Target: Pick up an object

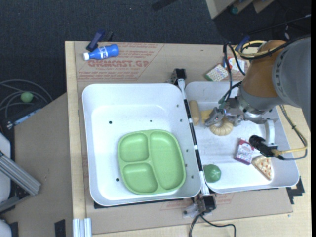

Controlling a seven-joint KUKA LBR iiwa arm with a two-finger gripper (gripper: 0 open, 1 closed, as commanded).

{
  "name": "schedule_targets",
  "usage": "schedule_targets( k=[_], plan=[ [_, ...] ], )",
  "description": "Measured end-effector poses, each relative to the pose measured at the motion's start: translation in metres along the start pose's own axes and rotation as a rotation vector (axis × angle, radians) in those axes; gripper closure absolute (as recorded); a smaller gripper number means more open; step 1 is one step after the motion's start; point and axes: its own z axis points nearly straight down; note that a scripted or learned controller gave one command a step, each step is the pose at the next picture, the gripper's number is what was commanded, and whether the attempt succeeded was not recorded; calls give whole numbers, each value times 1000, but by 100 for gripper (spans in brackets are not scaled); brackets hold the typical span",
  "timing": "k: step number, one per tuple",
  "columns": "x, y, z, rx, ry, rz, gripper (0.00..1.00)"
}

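1. Grey arm with an orange band (261, 78), reaching in from the right over the right shallow white bin (291, 179).
2. Metal claw (217, 116) low over the far left part of that bin, right at the top edge of a tan, ridged, round lump (220, 128). Cannot tell if spread, pressed together or pinching.
3. Tan lump lying flat on the bin floor, a bit wider across than deep, so no clear way of pointing.
4. Pale beige roll-shaped toy (195, 111) just beside it, against the bin's left wall, long side running along that wall from far to near.
5. Small pink and dark red packet (243, 151) near the middle of the bin, with an orange toy pizza slice (263, 167) just beside it toward the near right corner.
6. Green ball (212, 173) in the near left corner.
7. Left shallow white bin (98, 102) holding a light green plastic plate with three parts (150, 161), toward its near edge.
8. Both bins on a brown cardboard sheet (148, 58) with red print, on a pale wooden bench (59, 147).
9. Blue and white bottle (101, 52) lying on its side at the far left corner of the cardboard.
10. Dark carpet floor (49, 14) around the bench, with grey cables (12, 102) coiled at the left.
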Motion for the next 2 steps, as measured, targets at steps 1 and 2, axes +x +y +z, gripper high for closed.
schedule_targets(
  k=[1, 2],
  plan=[
    [0, 1, -11, -4, -1, 1, 100],
    [87, -40, -101, -3, 1, -3, 100]
  ],
)
